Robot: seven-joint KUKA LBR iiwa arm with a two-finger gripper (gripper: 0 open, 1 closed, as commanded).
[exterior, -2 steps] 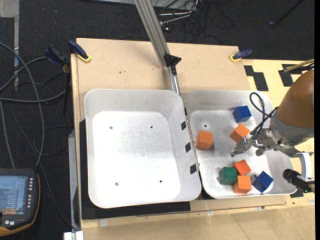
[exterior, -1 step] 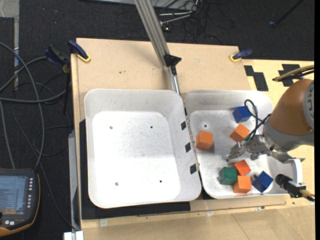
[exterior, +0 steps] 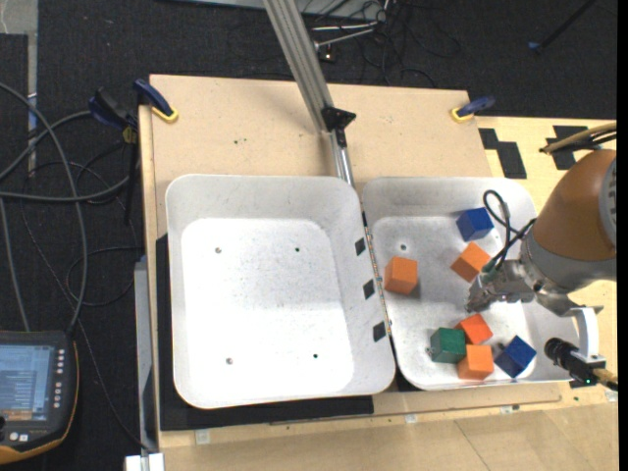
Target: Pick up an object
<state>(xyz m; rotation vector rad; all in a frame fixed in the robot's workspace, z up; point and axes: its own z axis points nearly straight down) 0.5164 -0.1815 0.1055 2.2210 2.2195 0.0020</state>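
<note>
I see two bins of white plastic, the left bin (exterior: 260, 287) and the right bin (exterior: 417, 214), both smooth with a faint sheen and fine dark speckling on their floors. The bench top (exterior: 245, 126) reads as pale matt board, like pressed wood fibre, with blue clamps (exterior: 147, 96) at its far corners. The cubes in the right bin, such as the orange block (exterior: 401, 275), the green block (exterior: 448, 344) and the blue block (exterior: 475, 223), look matt, possibly foam or painted wood; I cannot tell which. The arm's orange band (exterior: 581, 209) is smooth with a soft gloss. A ribbed metal bar (exterior: 299, 52) with a dull satin finish crosses the far edge. The floor (exterior: 78, 27) looks like dark, rough carpet.
</note>
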